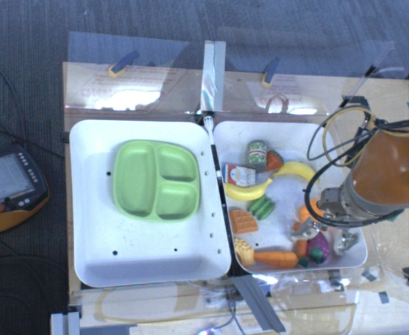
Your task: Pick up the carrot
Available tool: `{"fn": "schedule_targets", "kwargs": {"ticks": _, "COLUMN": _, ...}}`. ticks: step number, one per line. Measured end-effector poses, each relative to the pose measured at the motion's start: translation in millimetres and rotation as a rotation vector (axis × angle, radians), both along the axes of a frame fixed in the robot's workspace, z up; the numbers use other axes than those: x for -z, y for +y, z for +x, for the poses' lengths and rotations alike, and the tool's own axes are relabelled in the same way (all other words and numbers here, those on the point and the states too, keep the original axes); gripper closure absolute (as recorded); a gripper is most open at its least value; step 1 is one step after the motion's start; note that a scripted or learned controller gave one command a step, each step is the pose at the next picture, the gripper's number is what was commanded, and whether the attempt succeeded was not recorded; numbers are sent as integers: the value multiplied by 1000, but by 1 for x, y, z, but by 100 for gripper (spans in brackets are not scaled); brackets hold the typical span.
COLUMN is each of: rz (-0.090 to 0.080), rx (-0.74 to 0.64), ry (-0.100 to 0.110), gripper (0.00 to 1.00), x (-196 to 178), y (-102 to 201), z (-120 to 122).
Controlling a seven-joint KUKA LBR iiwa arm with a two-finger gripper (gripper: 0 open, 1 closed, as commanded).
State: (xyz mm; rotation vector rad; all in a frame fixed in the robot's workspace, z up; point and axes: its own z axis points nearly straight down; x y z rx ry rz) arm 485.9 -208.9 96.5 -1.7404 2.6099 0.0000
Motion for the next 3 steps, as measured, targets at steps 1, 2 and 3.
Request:
{"fn": "schedule_targets", "kwargs": {"ticks": 1, "rz": -7, "rx": 190, "ry": -8, "gripper": 0, "x": 5, "y": 44, "z": 9}}
{"fn": "schedule_targets", "kwargs": {"ticks": 2, "rz": -8, "rx": 188, "ry": -16, "gripper": 100, "x": -7, "y": 46, "z": 12}}
{"fn": "schedule_targets", "kwargs": {"ticks": 3, "rz": -3, "rx": 107, "ry": -5, "gripper": 100, "x": -101, "y": 35, "z": 0}}
